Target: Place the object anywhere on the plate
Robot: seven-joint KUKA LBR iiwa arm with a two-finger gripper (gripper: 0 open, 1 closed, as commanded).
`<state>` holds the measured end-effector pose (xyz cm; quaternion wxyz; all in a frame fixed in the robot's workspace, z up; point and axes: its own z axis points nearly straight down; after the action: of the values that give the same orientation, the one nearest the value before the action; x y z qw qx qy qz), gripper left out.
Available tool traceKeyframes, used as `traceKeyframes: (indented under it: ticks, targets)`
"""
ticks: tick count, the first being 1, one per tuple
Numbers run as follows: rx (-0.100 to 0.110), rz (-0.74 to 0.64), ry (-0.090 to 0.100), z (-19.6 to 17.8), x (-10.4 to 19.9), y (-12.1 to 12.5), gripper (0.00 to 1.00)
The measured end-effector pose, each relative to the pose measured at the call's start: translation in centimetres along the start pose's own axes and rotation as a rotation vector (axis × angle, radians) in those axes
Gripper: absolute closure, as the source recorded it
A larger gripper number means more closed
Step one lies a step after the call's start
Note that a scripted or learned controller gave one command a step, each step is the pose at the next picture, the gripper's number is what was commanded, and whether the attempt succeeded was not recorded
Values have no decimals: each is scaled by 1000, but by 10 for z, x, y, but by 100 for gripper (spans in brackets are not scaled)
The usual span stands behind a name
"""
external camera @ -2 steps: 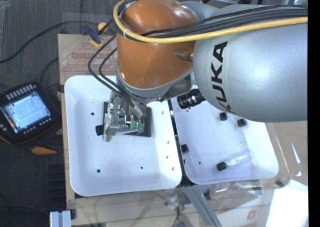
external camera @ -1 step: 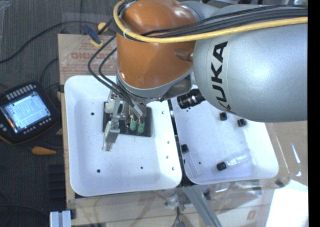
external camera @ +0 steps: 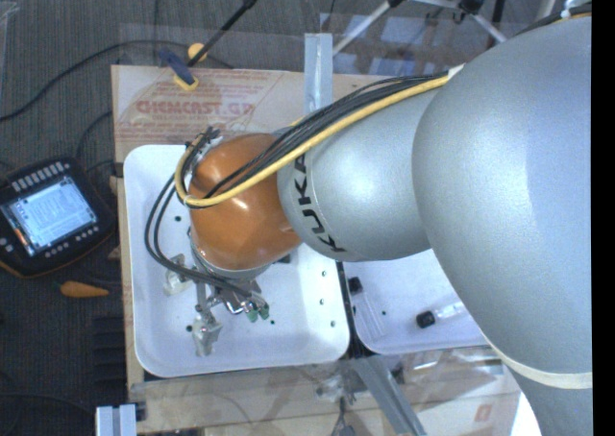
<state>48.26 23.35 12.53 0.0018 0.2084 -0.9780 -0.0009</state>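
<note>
Over the left bin, the gripper hung low; whether its jaws were open could not be told. No plate was identifiable; a small dark-capped object lay well apart in the right bin.

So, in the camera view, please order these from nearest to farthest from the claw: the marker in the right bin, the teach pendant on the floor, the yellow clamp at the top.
1. Teach pendant, left of the claw, past the left bin.
2. Marker, to the right, in the right bin; nearly as close as the pendant.
3. Yellow clamp, far up at the board's top edge.
</note>
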Motion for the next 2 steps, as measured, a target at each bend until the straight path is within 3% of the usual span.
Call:
traceKeyframes:
  ticks: [1, 2]
  targets:
    - [-7, 0, 1, -8, 0, 3, 100]
    - [0, -214, -5, -30, -75, -33, 100]
